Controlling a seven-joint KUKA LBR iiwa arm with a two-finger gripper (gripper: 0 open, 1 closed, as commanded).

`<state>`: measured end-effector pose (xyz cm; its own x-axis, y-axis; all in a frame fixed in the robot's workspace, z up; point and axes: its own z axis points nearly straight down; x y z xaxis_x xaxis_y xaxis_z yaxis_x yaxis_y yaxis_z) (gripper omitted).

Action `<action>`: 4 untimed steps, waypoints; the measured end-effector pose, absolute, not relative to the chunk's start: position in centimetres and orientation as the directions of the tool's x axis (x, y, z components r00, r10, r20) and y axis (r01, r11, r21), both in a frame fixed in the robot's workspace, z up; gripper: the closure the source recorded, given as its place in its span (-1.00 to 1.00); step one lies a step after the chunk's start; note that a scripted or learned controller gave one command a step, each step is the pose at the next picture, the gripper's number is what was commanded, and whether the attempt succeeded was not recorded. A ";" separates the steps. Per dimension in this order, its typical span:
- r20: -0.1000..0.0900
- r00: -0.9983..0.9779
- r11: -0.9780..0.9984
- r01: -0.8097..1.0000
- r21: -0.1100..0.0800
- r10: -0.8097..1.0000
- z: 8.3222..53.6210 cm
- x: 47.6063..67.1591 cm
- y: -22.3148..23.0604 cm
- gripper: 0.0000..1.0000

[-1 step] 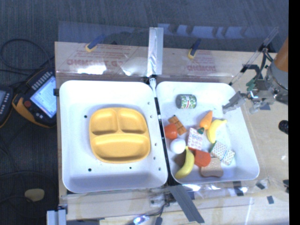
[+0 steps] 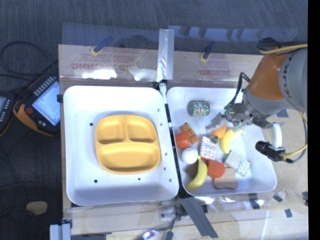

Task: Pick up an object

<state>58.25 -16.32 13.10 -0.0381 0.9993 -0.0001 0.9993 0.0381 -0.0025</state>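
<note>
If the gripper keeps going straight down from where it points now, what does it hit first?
Most likely the small yellow banana-shaped toy beside the orange piece, right below the gripper in the right bin. Depth is hard to judge from above.

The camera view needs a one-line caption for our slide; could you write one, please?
KUKA arm's gripper poised over toy food in the right bin; yellow divided plate in the left bin.

The grey, orange-banded arm (image 2: 272, 86) reaches in from the right, wrist angled down.

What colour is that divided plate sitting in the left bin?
The divided plate is yellow-orange, plain to see in the camera view.
</note>
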 end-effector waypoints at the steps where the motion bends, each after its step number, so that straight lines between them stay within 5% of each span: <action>1: -0.008 -0.229 0.229 0.973 0.012 0.973 9.0 58.1 -18.2 -1.00; 2: -0.002 -0.396 0.396 0.918 0.007 0.918 8.9 60.9 -21.3 -1.00; 3: -0.007 -0.396 0.396 0.918 0.013 0.918 10.0 61.1 -21.3 1.00; 4: 0.000 -0.089 0.089 0.996 -0.001 0.996 19.5 58.8 -17.1 1.00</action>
